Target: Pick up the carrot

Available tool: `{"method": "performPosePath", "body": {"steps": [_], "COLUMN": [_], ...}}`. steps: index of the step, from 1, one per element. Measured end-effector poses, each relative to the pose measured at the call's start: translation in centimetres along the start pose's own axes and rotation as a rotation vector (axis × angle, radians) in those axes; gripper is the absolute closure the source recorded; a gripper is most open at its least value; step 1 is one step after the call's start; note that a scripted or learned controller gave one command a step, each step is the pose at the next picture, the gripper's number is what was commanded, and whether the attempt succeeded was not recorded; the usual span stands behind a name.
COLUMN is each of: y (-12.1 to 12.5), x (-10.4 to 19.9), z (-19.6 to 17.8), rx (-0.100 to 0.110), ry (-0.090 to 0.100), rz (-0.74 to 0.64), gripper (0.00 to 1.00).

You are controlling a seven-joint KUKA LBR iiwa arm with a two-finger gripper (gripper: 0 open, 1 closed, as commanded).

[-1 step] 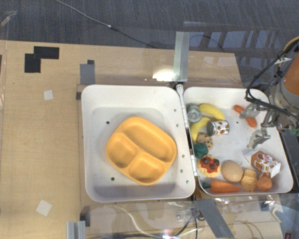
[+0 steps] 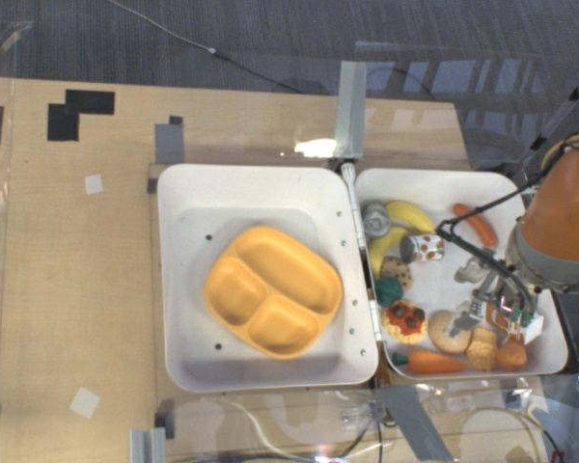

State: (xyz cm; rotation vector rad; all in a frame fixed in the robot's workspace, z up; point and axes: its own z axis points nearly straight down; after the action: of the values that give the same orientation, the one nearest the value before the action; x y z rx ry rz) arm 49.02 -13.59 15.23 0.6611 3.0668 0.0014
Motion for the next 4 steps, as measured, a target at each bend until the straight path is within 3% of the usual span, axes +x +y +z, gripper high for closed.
{"method": "performPosePath", "body": {"steps": [1,2,4], "y": [0.1,0.3,-1.0], "x": [-0.2,-0.5,-0.3], "z": [5.8,4.6,5.2], "rx": [0.000,-0.002,-0.001], "ry": [-0.002,-0.010,-0.003], "rz": [0.039,0.033,0.567], "gripper": [0.00,1.00,1.00]}}
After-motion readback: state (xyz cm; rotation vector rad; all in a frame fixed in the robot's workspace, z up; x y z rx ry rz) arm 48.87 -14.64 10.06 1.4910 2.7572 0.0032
